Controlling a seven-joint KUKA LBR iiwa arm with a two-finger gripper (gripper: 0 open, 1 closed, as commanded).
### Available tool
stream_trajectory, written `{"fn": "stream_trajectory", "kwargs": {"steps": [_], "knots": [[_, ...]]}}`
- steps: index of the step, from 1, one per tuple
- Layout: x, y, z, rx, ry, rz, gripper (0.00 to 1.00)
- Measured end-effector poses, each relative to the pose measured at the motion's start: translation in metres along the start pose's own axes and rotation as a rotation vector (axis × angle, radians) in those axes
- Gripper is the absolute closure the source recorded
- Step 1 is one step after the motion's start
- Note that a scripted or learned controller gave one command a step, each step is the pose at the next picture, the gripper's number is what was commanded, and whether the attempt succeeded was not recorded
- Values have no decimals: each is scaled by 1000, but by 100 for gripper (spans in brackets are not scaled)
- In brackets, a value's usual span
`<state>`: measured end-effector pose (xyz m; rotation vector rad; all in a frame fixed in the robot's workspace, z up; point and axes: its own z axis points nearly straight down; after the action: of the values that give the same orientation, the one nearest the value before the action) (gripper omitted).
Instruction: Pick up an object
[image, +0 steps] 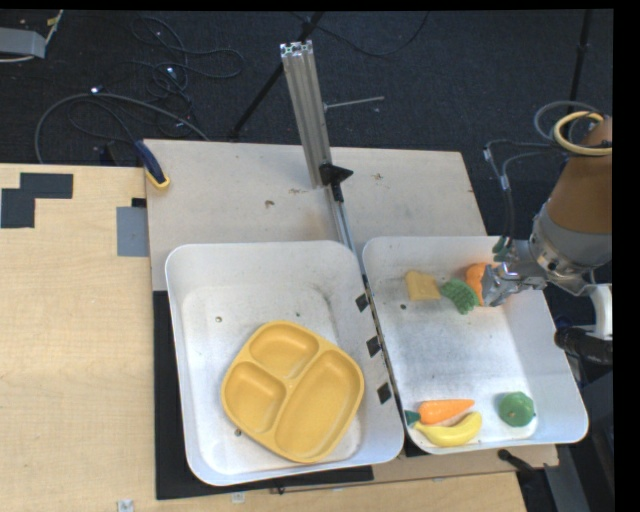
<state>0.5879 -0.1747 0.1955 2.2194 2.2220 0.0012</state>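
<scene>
gripper (497, 283) hovering at right bin's (560, 395) far edge, finger gap unreadable; green piece (461, 295) and orange piece (475, 273) lying just left, possibly touching.

A dark carpeted floor (420, 60) fills the far side, toward twelve o'clock, with black cables (110, 100) looping across it at eleven. A pale grey board (400, 190) lies at the centre, and an aluminium post (306, 110) rises from it toward twelve. At nine o'clock sits a light wooden tabletop (70, 340) marked with dark grey patches (35, 195). The lighting is even and soft, leaving only faint shadows.
</scene>
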Motion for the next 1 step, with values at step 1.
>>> {"fn": "stream_trajectory", "kwargs": {"steps": [1], "knots": [[-3, 1, -63, -2, -1, 0, 100]]}}
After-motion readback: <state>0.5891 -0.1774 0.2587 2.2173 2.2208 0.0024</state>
